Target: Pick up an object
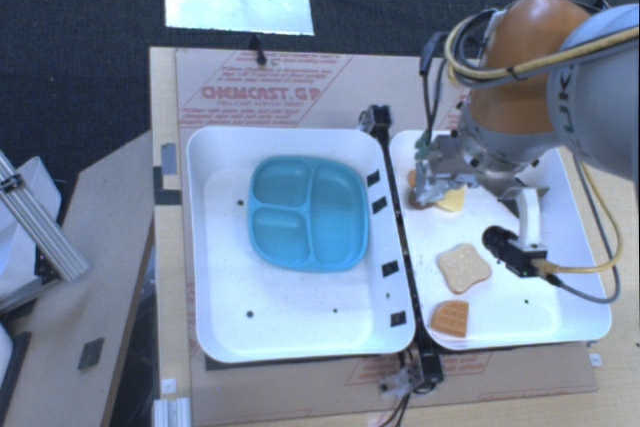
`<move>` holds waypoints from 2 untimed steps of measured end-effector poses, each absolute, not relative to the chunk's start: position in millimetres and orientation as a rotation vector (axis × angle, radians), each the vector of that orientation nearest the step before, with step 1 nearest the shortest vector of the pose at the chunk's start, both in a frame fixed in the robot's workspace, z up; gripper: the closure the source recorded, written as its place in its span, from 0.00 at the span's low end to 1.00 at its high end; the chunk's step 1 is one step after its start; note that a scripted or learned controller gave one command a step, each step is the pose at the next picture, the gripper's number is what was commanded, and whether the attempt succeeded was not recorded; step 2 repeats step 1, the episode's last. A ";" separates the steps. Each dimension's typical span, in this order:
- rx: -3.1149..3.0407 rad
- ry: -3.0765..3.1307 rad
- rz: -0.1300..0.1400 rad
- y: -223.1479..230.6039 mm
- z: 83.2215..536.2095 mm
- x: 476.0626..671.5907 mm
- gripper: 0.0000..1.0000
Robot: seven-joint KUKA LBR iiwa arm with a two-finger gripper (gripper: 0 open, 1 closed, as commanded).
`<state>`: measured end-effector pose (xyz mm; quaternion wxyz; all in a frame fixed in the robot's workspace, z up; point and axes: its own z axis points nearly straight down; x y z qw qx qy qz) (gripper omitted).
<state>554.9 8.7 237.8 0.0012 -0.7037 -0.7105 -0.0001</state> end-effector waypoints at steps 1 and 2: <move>-2.207 -2.233 -0.003 65.0 243.9 544.0 1.00; -2.207 -2.233 -0.003 65.0 243.9 544.0 1.00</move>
